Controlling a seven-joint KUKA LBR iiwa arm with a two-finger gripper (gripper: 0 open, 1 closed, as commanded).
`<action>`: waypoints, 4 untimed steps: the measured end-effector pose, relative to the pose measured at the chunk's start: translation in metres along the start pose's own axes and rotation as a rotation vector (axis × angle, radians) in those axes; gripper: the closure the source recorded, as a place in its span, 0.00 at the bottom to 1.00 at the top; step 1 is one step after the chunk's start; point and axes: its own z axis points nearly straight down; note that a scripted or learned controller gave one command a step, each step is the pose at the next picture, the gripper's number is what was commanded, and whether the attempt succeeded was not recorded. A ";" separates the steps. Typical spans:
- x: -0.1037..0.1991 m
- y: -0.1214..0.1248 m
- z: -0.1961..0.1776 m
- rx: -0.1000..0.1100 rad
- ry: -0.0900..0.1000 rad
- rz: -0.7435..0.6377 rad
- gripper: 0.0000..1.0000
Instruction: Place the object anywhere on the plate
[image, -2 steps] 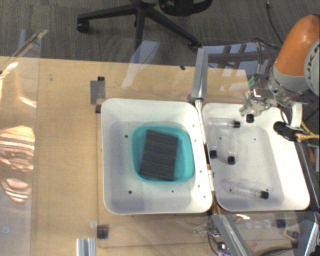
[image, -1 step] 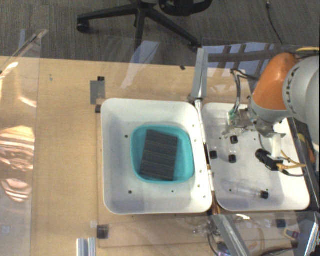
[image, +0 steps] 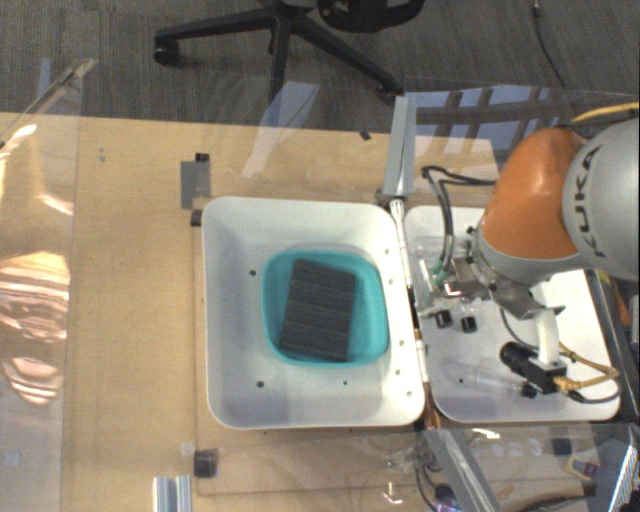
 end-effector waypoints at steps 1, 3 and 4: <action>0.000 0.000 0.000 0.000 0.000 0.001 0.00; -0.011 0.143 -0.251 -0.009 -0.002 0.345 0.00; -0.035 0.054 -0.250 -0.005 -0.002 0.696 0.00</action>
